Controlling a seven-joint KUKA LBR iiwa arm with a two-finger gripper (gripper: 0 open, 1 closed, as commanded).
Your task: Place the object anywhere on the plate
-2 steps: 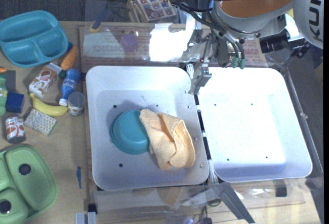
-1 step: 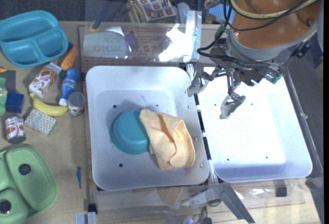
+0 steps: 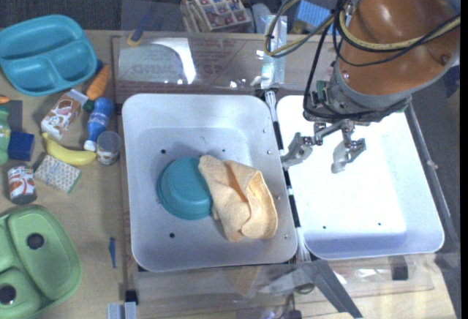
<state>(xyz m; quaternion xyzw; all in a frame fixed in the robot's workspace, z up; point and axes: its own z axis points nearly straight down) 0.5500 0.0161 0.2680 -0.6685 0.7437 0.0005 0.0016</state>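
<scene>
Arm reaches in from right; end effector hangs over right bin, fingers apart, nothing between. Left bin: cloth overlaps blue plate.

We count two white bins: the left bin and the right bin. In the left one we see one teal plate and one yellow cloth. On the bench to the left we count one banana, one blue divided tray, one green divided tray, one carrot and one blue bottle.
</scene>
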